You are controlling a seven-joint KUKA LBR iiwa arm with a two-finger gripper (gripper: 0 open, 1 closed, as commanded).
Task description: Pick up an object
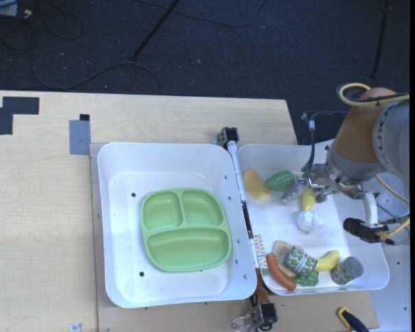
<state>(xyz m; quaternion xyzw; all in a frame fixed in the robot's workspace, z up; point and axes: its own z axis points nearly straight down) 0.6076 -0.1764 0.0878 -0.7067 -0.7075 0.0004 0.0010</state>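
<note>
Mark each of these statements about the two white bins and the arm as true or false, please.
1. The green divided tray lies in the left bin. True.
2. The tool hangs over the left bin. False: it is over the right bin, close to a small yellow piece.
3. A banana lies near the front of the right bin. True.
4. The orange sausage sits on the green divided tray. False: it lies in the right bin, at its front left corner.
5. The green divided tray has three compartments. True.
</note>
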